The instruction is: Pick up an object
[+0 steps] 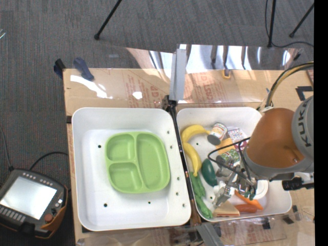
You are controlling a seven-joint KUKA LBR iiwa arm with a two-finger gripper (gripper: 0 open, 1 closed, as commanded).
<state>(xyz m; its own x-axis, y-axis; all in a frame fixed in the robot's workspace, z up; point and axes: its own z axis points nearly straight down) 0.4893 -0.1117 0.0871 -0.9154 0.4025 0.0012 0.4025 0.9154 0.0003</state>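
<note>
The right bin (pixel 256 116) holds several toy foods: two yellow bananas (pixel 192 143), a dark green avocado-like piece (pixel 208 172), a long green vegetable (pixel 200 195), a small can (pixel 219 130), an orange carrot (pixel 248 201) and a sandwich wedge (pixel 226 211). My gripper (pixel 229 184) hangs low in this bin, just right of the dark green piece and above the sandwich wedge. The orange-banded wrist (pixel 274 140) covers the bin's right part. I see nothing clearly between the fingers.
The left bin (pixel 87 152) holds a light green divided plate (pixel 137 161). A teach pendant (pixel 31 199) lies on the floor at lower left. Tripod legs (pixel 110 12) stand behind the bench. A yellow cable (pixel 282 81) loops near the arm.
</note>
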